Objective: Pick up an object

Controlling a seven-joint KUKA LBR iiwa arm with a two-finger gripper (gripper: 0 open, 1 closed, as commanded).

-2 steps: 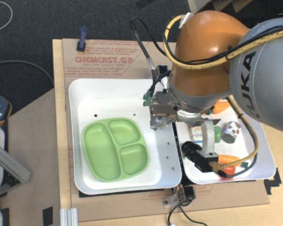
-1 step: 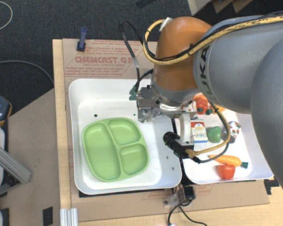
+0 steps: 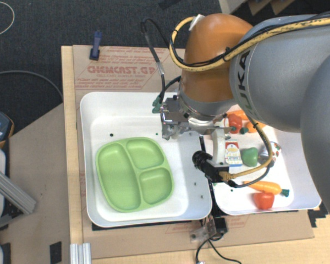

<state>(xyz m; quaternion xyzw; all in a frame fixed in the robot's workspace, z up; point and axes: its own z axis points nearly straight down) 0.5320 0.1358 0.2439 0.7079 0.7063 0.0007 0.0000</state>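
- The gripper (image 3: 169,126) hung over the bare floor of the left-hand shallow white bin (image 3: 93,147), near its right wall and just beyond the far right corner of the green three-compartment plastic plate (image 3: 133,172). Whether it was open or closed could not be told.
- Other candidates lay in the right-hand white bin (image 3: 297,205). An orange toy carrot (image 3: 265,187) and a red rounded toy (image 3: 264,201) sat near its near edge.
- The plate's raised rim was probably the closest hold, and a descent onto flat floor would likely catch nothing.
- The dividing walls left little room on the right, while open floor lay along the left-hand bin's far edge.
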